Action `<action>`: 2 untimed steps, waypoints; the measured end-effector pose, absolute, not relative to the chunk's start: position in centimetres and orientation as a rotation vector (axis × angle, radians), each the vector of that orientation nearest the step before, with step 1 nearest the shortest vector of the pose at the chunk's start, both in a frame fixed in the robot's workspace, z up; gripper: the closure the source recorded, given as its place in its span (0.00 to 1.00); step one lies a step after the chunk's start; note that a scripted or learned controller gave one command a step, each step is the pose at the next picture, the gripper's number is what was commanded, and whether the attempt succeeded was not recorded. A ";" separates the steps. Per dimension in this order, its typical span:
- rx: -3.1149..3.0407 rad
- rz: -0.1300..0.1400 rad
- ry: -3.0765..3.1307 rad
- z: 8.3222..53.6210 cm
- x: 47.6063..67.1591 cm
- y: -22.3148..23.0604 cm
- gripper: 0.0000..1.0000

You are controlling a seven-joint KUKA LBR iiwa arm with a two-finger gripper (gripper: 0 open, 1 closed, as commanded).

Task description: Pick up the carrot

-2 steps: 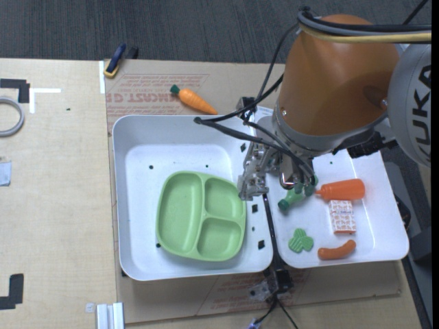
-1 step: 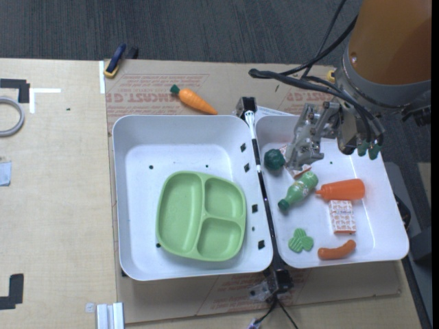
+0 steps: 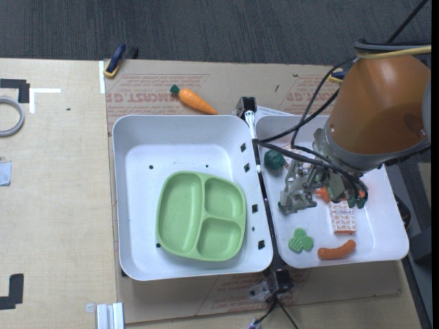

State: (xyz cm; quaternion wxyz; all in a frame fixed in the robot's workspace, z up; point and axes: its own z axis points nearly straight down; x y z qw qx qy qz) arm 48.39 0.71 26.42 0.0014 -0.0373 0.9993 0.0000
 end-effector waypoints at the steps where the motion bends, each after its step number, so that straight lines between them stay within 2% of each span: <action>1: -0.368 -0.002 3.114 32.6 48.6 -7.3 1.00; 2: -0.514 0.000 3.097 11.1 48.8 -9.6 1.00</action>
